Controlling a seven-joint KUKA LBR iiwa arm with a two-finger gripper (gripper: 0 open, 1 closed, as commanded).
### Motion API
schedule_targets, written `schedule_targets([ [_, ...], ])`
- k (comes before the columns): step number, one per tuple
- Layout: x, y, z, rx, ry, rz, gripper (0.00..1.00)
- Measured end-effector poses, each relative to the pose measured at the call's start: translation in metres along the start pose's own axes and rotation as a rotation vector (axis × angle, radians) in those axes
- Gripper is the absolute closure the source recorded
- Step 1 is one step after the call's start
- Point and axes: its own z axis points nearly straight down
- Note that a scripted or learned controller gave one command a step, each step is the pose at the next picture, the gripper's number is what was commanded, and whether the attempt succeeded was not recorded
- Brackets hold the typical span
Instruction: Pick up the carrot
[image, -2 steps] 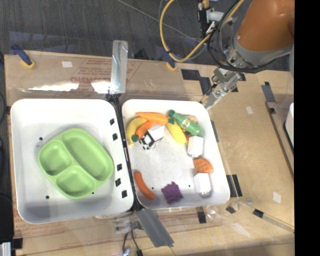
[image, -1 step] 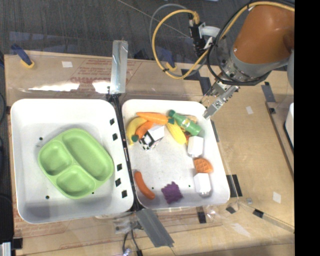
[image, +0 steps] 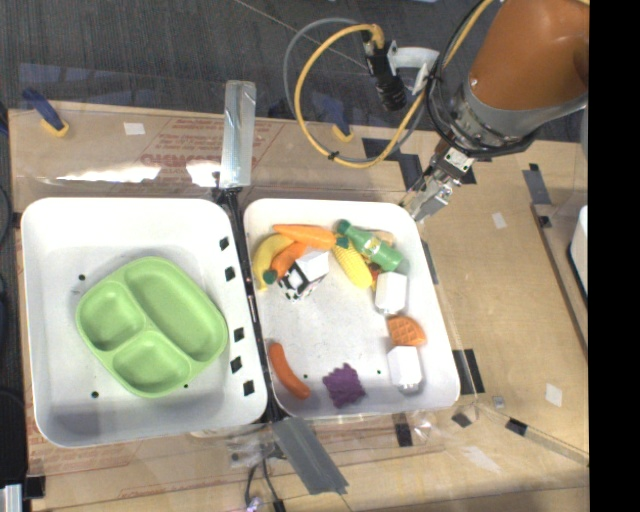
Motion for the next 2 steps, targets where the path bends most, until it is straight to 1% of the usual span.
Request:
schedule_targets([
  [1, 0.0110, 0.0079, 0.0009, 0.001, 0.000, -0.345, 1.00],
  [2, 0.0111, 0.0072, 0.0070, 0.005, 0.003, -0.445, 1.00],
])
